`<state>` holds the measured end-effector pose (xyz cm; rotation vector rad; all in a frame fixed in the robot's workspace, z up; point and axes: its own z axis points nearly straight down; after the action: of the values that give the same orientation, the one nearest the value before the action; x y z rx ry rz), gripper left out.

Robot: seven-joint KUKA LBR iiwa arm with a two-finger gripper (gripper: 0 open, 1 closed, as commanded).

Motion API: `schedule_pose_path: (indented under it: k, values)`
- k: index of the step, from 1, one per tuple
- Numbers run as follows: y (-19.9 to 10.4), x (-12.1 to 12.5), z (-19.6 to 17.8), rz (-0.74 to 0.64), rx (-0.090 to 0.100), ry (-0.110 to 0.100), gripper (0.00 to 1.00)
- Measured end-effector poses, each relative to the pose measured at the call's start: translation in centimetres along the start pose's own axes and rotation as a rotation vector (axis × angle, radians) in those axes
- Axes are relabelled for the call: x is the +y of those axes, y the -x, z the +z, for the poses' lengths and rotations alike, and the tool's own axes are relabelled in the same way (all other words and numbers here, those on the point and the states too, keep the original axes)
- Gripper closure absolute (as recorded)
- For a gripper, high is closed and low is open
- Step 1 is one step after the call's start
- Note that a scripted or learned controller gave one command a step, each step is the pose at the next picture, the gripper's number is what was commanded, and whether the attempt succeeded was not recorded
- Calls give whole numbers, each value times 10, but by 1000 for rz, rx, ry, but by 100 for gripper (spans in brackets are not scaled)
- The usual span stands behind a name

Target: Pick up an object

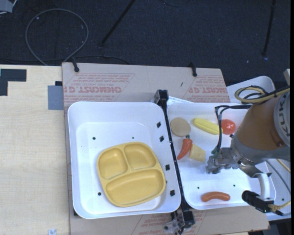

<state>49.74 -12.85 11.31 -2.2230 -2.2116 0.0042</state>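
The jaws (214, 168) of the grey metal arm hang low over the right shallow white plastic bin (235, 192); whether they are spread or pressed together I cannot tell. Near them lie a pale yellow wedge (197, 153), a glossy red-orange chilli pepper (184, 149), a round tan disc (180, 127), a ribbed yellow corn cob (206, 126), a smooth red tomato (228, 126) and an orange sausage (215, 197). The left white bin (83, 131) holds a yellow three-compartment plastic tray (131, 174).
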Motion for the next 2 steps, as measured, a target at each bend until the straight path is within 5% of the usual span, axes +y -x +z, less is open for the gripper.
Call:
schedule_pose_path:
  k: [2]
  values:
    - [2,-5,-118,-7,-2,9,100]
